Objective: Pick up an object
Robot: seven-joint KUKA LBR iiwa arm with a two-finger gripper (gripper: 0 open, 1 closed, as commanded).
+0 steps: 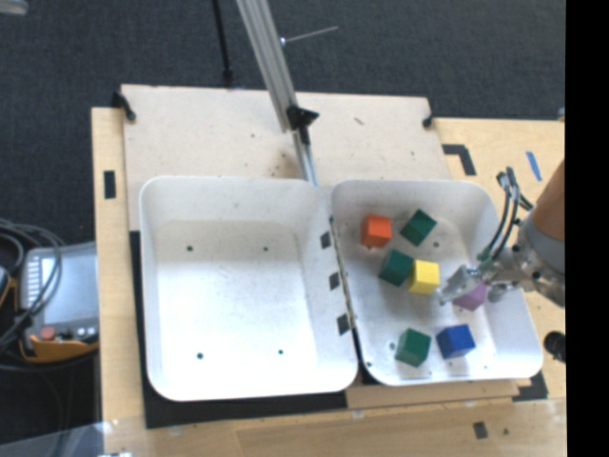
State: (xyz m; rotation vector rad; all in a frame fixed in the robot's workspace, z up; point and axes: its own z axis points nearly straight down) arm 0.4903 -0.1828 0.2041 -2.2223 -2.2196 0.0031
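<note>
Tool [463,287] sits low in the right bin [495,360], reaching in from the right edge. A purple block [472,298] sits right at its tip, partly covered. Can't tell whether it is actually clamped or just underneath; finger state not readable from this angle.

Right bin contents:
- orange cube [377,230], upper left
- dark green cube [418,227] just right of the orange one
- second green cube [396,268], touching the yellow cube [424,276] on its right
- third green cube [413,347] near the front wall
- blue cube [456,340] beside it, below the tool

Yellow cube is just left of the tool tip. Left bin [152,255] sits next to the right one on the desk [109,255]. Grey aluminium rail [271,65] runs diagonally from the top of the view down to the seam between the bins.
</note>
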